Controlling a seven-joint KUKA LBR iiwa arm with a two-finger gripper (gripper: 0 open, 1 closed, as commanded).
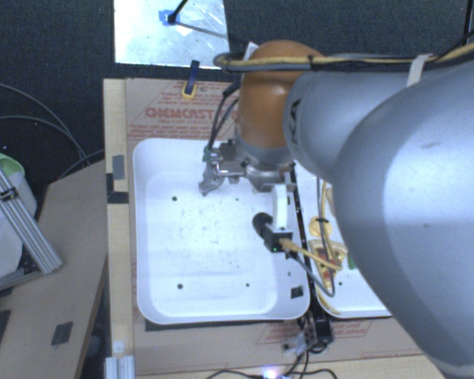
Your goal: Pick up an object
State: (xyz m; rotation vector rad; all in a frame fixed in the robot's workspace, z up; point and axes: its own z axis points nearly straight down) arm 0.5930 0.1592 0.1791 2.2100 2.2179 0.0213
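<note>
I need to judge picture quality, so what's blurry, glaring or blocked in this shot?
Camera view: the arm looms large and soft, out of focus, covering most of the right bin; the left bin is evenly lit; the shiny sheet at top glares.

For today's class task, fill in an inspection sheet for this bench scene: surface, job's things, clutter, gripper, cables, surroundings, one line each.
Surface: left white bin sits on printed cardboard; its floor shows dark specks.
Job's things: yellowish items lie in the right bin, mostly hidden by the arm; type unclear.
Clutter: blue and yellow clamp on the cardboard's far edge.
Gripper: gripper hangs over the left bin's far side; nothing seen between its fingers; open or shut unclear.
Cables: black cable runs down past the wrist; more wires at the near edge.
Surroundings: shiny sheet on dark carpet; aluminium rail at left.
</note>
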